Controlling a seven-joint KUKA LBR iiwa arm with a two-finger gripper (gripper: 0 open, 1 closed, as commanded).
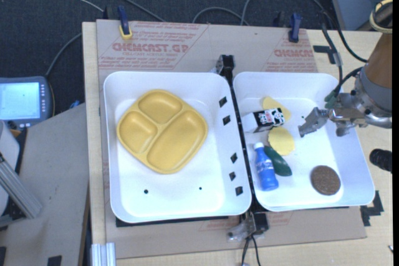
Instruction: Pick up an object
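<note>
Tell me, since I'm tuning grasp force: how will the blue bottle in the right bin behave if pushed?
The blue bottle lies on its side, so it would probably roll. It looks small, likely light. A green object touches it and may shift too.

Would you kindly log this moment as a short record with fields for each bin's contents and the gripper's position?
left bin: one yellow divided tray
right bin: blue bottle, dark green object, two yellow round pieces, black-and-white carton, brown disc
gripper: above the right bin's right part, nothing seen between its fingers
arm entry: from the right
</note>
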